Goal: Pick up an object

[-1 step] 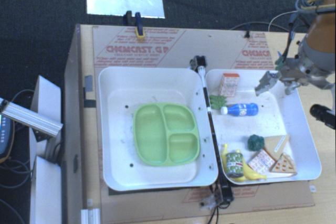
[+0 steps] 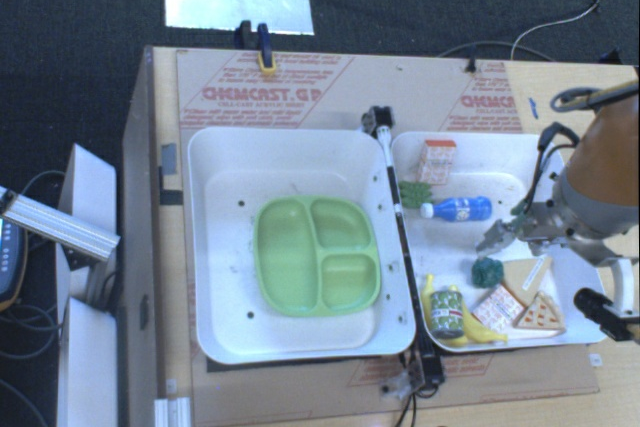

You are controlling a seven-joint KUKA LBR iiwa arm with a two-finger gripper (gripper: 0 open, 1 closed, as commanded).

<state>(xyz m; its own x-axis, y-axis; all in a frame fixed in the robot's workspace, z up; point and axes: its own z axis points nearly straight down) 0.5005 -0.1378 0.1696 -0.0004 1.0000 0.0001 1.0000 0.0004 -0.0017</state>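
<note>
Over on the left sits the left bin [image 2: 215,215], and lying flat in it, centre of the frame, is a green tray [image 2: 318,255] with three compartments. Moving right across the divider, the right bin [image 2: 500,165] is the busy one: a small carton [image 2: 436,161] stands near its upper left corner, a green leafy piece [image 2: 414,193] lies just below it, and a blue bottle [image 2: 460,209] lies on its side beside that, cap pointing left. Down along the lower edge there's a green can [image 2: 448,312] resting against a banana [image 2: 470,333], then a red-and-white packet [image 2: 498,307], a pizza slice [image 2: 540,315], and a pale wedge [image 2: 524,277] above them. A dark teal lump [image 2: 488,271] sits mid-bin, just left of the wedge. And at the right edge, the arm [image 2: 600,165] reaches in, its gripper [image 2: 515,233] low over the bin, just above that teal lump; whether the fingers are spread or pressed together can't be told from here, and nothing shows between them.
</note>
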